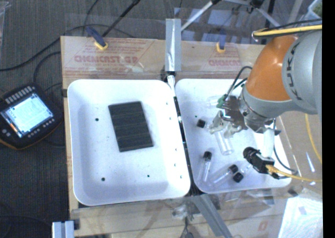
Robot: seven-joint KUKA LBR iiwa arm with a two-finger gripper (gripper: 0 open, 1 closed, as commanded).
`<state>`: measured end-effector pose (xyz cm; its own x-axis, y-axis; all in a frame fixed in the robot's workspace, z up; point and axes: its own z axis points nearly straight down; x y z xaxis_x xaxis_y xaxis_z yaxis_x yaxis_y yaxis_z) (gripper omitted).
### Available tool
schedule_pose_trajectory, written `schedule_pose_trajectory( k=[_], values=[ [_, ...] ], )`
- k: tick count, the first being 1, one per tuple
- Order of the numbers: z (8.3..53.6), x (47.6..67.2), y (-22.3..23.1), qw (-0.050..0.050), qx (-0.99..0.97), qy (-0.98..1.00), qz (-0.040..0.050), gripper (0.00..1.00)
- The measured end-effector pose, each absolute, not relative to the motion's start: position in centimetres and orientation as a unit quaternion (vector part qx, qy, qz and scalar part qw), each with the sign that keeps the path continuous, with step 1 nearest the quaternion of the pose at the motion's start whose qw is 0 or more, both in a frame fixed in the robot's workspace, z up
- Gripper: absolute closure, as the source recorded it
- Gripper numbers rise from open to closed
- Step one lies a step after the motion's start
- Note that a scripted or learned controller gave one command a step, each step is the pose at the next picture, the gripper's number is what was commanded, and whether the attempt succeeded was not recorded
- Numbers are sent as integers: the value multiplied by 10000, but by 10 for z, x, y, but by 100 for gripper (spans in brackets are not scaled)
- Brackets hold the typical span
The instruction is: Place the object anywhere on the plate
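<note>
A dark, ribbed rectangular plate (130,125) lies flat in the left white bin (84,143). Several small clear vials with black caps lie in the right white bin (188,95): one (205,165) near its front left, one (225,172) at the front, and a black cap (201,123) further back. My gripper (224,125) hangs over the middle of the right bin, well right of the plate. A clear vial (226,145) lies just in front of it. The glare and clear plastic hide whether anything sits in the gripper.
A ridge (179,127) where the two bin walls meet separates plate from vials. The arm's orange band (269,72) and grey body cover the right bin's back right. A black cable connector (254,157) hangs near the bin's front right. A handheld pendant (26,114) lies left of the bench.
</note>
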<state>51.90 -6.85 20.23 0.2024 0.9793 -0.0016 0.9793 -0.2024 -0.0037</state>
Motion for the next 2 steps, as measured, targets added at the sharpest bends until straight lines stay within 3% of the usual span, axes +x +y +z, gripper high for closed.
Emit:
schedule_pose_trajectory(
  k=[1, 2],
  values=[
    [199, 551, 37, 13, -7103, -7039, 17, 100],
    [147, 591, 124, 11, -6227, -7825, 18, 100]
  ],
)
